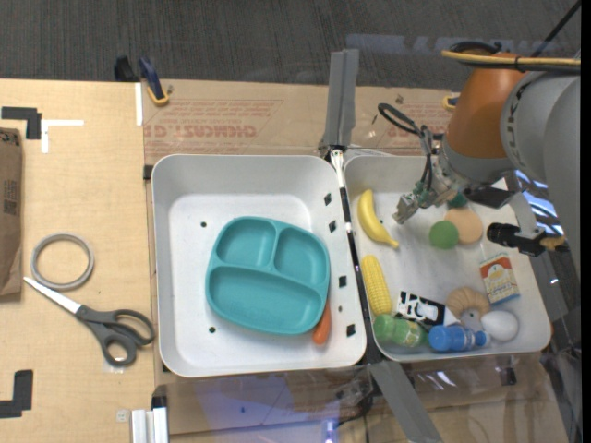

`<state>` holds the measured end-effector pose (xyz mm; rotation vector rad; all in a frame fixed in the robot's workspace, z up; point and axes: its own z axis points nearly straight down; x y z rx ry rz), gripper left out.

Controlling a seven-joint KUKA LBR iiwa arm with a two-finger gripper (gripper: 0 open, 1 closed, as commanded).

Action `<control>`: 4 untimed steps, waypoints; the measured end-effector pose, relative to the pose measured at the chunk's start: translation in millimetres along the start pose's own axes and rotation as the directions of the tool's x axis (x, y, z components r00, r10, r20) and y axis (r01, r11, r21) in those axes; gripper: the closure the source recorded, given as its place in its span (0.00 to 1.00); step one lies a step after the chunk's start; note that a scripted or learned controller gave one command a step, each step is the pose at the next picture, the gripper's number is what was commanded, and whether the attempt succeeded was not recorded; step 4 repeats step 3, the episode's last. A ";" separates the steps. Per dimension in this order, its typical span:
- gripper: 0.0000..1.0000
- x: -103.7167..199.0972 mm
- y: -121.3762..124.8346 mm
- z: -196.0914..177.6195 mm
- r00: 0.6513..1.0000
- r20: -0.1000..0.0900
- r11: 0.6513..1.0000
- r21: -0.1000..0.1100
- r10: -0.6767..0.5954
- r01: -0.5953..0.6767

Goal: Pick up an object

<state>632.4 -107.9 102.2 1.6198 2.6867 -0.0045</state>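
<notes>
My gripper (417, 203) hangs low over the back of the right bin (420, 264), on the grey arm with the orange band (482, 118). It sits just right of a yellow banana (374, 218) and just left of a green ball (444, 234) and a peach-coloured egg shape (468, 226). Nothing visibly sits in it. Further forward in that bin lie a corn cob (374, 282), a black-and-white item (420, 307), a small carton (499, 280), a white egg (500, 324), a blue bottle (454, 340) and a green item (399, 331).
The left bin (180, 247) holds a teal divided plate (270, 275) with an orange carrot (321, 326) at its front right corner. On the bench to the left lie scissors (102, 322) and a tape ring (62, 259). A grey divider post (340, 100) stands behind the bins.
</notes>
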 end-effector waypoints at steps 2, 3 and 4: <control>1.00 -9.9 -121.4 -68.6 0.999 -0.005 0.999 0.001 0.035 -0.035; 1.00 -34.2 -74.0 10.8 0.979 -0.004 0.979 0.001 0.206 -0.206; 1.00 -34.2 -74.0 10.8 0.979 -0.004 0.979 0.001 0.206 -0.206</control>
